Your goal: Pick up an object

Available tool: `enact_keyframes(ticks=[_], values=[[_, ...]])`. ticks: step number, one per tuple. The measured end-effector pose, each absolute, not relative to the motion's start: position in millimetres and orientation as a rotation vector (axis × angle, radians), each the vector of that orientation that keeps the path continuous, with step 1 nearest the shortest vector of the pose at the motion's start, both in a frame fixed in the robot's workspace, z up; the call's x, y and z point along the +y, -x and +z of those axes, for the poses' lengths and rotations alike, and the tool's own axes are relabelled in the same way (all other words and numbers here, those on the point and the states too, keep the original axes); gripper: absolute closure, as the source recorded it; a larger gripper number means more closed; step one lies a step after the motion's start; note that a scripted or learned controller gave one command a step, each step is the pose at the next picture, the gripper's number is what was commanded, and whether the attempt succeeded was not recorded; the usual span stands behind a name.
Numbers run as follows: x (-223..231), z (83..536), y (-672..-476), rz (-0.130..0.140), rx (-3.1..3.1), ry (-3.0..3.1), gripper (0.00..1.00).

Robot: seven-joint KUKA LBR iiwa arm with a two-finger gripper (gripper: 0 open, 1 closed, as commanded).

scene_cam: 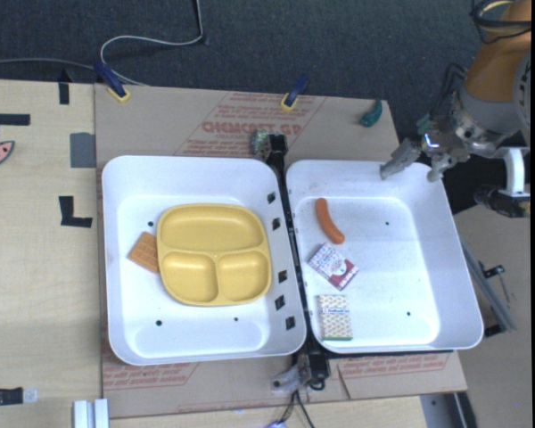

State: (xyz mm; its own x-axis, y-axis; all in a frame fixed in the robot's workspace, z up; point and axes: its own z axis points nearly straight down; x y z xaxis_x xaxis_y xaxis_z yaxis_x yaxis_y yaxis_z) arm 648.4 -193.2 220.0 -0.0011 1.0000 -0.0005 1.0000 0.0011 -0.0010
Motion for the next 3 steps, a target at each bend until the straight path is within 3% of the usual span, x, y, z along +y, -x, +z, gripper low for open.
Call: enact_keyframes(ticks=[1, 2, 3], values=[[-113.2, 85.9, -638.1, -0.002, -2.225, 2.219, 0.0], [-113.7, 95.6, -638.3, -0.001, -2.227, 2.22, 1.0], [-54.1, 239.4, -638.1, -0.002, -2.225, 2.22, 1.0]])
